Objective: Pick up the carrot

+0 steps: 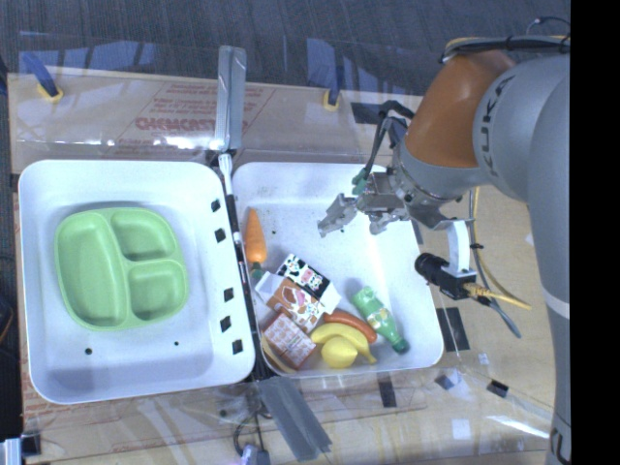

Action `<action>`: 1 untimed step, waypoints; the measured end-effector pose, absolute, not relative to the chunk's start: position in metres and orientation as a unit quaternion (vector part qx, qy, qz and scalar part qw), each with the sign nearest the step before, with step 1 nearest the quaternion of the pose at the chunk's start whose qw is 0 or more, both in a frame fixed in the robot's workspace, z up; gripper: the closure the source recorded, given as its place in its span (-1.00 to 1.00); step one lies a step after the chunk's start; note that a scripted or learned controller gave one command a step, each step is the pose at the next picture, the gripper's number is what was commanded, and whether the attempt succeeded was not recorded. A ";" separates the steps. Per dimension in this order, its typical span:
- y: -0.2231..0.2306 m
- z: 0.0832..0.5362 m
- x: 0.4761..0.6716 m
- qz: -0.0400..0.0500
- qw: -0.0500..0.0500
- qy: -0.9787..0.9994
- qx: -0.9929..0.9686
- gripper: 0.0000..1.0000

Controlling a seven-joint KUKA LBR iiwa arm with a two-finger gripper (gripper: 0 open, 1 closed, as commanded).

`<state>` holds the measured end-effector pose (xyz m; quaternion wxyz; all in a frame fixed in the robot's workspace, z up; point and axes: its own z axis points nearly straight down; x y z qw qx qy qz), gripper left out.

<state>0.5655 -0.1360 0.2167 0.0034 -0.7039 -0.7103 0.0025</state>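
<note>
One grey arm [513, 114] with an orange band reaches in from the right and bends down over the right bin [291, 184], its gripper [354, 211] hanging above the bin's bare upper floor, well apart from the carrot [254, 237]. Whether the claw is wide or narrow cannot be told. The carrot is orange, slim and tapered, lying lengthwise against the bin's left wall, above a pile of toy food packets [298, 298]. A green divided plate [121, 264] sits in the left bin [39, 356].
</note>
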 end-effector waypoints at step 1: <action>-0.116 0.122 0.617 0.002 0.003 -0.800 -0.599 -1.00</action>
